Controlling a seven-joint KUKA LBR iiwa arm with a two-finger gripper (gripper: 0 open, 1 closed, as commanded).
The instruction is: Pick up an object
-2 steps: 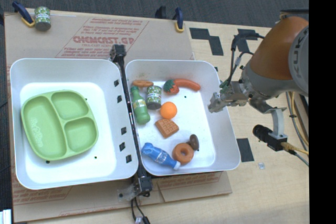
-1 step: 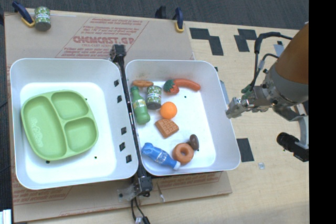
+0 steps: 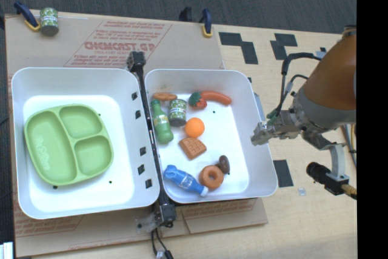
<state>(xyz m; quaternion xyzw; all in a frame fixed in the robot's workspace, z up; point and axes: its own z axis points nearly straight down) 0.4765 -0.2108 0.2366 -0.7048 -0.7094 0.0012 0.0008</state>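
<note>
White plastic bins sit side by side on the bench: the right bin (image 3: 257,161) carries the candidate objects, namely an orange ball (image 3: 194,128), waffle (image 3: 193,147), doughnut (image 3: 211,176), blue bottle (image 3: 182,179), green bottle (image 3: 160,122), small can (image 3: 177,111) and carrot (image 3: 215,97), all lying loose and none lifted, so the pick is not yet done. The tool (image 3: 260,134) hangs just outside that bin's right wall with nothing in it; whether it is wide or narrow cannot be told. A green divided plate (image 3: 68,144) occupies the left bin, and the right wall stands between tool and objects.
</note>
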